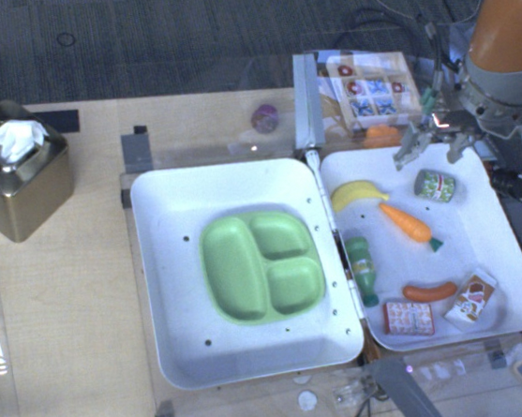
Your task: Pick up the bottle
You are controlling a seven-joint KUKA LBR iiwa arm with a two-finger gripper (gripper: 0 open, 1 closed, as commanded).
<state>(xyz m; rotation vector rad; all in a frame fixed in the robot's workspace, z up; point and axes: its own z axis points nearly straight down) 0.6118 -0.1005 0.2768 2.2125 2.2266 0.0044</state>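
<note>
Green bottle point(361, 271) — slim, glossy plastic.

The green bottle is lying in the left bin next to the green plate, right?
Not quite. The camera view shows the green bottle lying in the right bin, against its left wall. The green plate sits in the left bin.

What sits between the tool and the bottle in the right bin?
The tool hovers at the right bin's far edge; the green bottle lies against the bin's left wall. The banana and the carrot lie on the bin floor roughly along that diagonal. Approached from above, nothing visible covers the bottle.
</note>
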